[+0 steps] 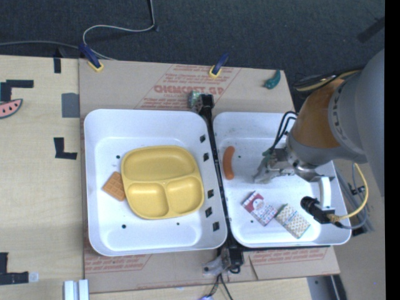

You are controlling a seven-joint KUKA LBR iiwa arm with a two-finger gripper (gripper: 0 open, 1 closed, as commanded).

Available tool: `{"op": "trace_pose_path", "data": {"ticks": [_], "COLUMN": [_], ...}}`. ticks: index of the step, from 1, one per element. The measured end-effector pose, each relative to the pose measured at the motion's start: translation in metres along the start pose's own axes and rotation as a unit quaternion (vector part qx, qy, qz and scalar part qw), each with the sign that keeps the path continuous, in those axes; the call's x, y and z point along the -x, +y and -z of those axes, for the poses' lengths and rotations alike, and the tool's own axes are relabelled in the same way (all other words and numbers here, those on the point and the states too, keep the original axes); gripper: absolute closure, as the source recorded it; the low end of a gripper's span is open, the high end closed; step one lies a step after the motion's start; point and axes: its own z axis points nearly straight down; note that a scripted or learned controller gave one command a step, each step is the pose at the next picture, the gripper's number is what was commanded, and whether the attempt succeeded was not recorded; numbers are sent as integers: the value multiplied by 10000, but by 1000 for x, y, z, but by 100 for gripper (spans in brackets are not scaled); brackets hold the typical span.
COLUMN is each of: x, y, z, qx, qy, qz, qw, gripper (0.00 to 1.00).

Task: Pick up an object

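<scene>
In the right bin lie an orange sausage-shaped piece near the left wall, a red and white packet toward the front, and a pale patterned box beside it. My gripper hangs low over the middle of this bin, to the right of the orange piece and above the packet. Nothing shows between its fingers. The left bin holds a yellow divided tray with a tan waffle-like piece tucked at its left edge.
The divider wall between the bins runs just left of the orange piece. Cardboard lies under both bins. A yellow clip, a blue-yellow clip and a teal object sit behind the bins.
</scene>
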Motion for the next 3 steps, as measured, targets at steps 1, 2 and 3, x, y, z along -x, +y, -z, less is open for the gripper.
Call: {"op": "trace_pose_path", "data": {"ticks": [1, 2, 3], "x": [0, -27, -26], "y": [0, -18, -18], "z": [0, -9, 0], "qx": [-1, -3, 1], "qy": [1, 0, -7], "qz": [0, -8, -11], "qw": [10000, 10000, 10000], "gripper": [0, 0, 100]}}
